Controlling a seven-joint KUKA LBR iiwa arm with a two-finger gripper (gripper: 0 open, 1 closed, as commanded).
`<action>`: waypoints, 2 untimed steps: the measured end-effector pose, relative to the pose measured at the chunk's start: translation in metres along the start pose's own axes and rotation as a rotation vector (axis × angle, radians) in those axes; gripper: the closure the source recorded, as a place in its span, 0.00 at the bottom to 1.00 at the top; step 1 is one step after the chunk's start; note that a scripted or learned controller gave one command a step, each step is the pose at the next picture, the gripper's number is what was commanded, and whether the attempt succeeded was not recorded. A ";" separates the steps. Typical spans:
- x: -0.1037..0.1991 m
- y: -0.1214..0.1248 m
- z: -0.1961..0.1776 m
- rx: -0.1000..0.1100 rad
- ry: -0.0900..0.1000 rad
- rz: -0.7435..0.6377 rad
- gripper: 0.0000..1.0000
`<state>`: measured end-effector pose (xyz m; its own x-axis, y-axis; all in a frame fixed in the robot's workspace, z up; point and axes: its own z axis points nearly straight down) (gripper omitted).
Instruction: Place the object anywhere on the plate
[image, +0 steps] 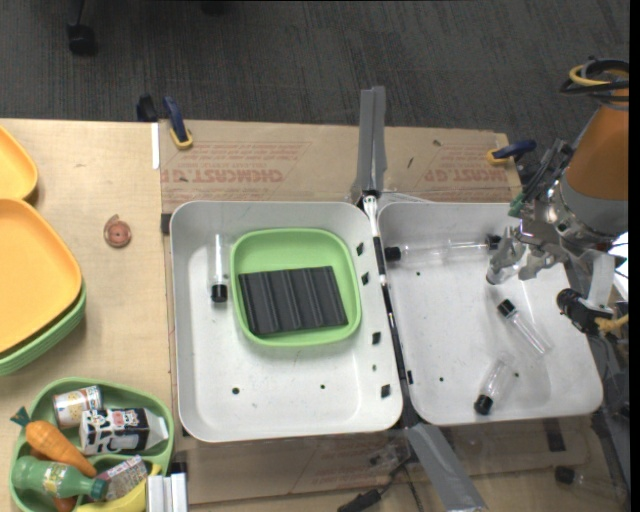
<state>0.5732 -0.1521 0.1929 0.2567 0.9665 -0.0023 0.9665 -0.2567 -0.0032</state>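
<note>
A green square plate (296, 247) lies in the left bin (200, 380), with a dark grey ridged slab (293, 299) resting on it. Beside the plate's left rim lies a clear tube with a black cap (218, 272). My gripper (516, 264) hangs over the upper right part of the right bin (450, 400), open, with nothing between its fingers. Three more clear black-capped tubes lie in that bin: one along the far wall (440, 251), one just below the gripper (522, 325), one near the front (490, 389).
Orange plates (35, 270) are stacked on the bench at the far left. A green bowl of toy food (85, 445) stands at the front left. A metal divider bar (372, 140) runs between the bins at the back. Clamps (178, 125) hold the cardboard.
</note>
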 end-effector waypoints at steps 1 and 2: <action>0.000 0.000 0.000 0.000 0.000 0.000 0.00; 0.067 -0.011 0.002 0.001 0.001 0.184 0.00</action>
<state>0.5793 -0.0844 0.1906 0.4290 0.9033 -0.0023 0.9033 -0.4290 -0.0036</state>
